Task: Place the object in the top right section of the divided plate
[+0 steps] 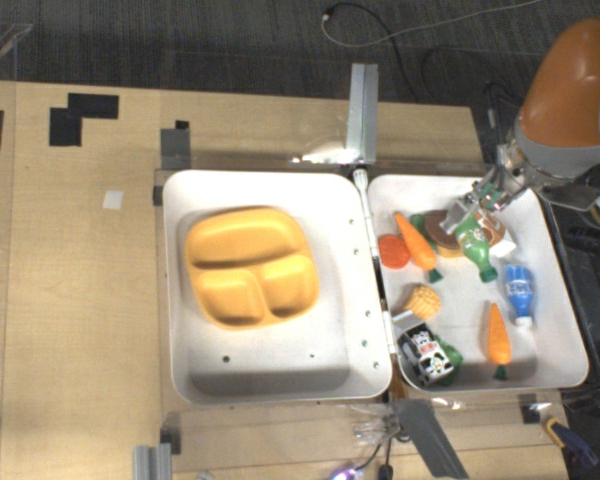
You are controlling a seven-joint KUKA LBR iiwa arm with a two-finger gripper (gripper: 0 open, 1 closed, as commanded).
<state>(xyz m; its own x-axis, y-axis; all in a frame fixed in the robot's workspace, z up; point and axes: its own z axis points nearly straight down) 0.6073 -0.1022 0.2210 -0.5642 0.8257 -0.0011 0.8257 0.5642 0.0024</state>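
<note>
A yellow divided plate (248, 266) lies in the left bin (195, 363), with one long section along its far side and two smaller ones nearer the camera. My gripper (483, 202) hangs over the far right part of the right bin (565, 353), below the orange band of the arm (572, 73). It is just above a green bottle (477, 247) and a brown round piece (442, 228). I see nothing held in it.
The right bin also holds a carrot (415, 240), a red tomato (393, 251), a corn cob (424, 300), a black-and-white toy (430, 354), a second carrot (497, 336) and a blue bottle (519, 294). A metal post (363, 108) stands behind the bins.
</note>
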